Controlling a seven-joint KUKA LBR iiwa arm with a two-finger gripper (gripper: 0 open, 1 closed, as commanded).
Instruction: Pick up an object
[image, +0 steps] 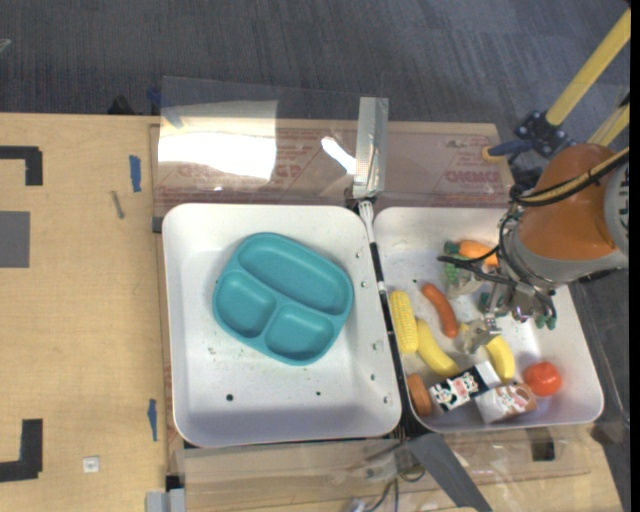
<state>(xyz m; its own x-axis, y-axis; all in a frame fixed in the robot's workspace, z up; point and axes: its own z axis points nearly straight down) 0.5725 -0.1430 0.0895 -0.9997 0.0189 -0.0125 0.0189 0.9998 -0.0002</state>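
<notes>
My gripper (483, 332) hangs low in the right bin (580, 352), below the orange-banded wrist (563, 222). It looks open, with nothing between its fingers. Just left of it lie a yellow banana (433, 349) and a red sausage (439, 308). A small yellow piece (501, 357) sits just below it. A corn cob (404, 320) lies by the bin's left wall. A carrot (470, 250) rests at the back, partly hidden by the arm. A red tomato (543, 378), a white carton (505, 401) and a black-and-white carton (455, 390) line the front.
The left bin (195, 400) holds a teal divided plate (284, 297). A ridge (380, 310) separates the two bins. A clear panel (260, 155) stands behind them. Wooden bench surface (75, 300) stretches to the left.
</notes>
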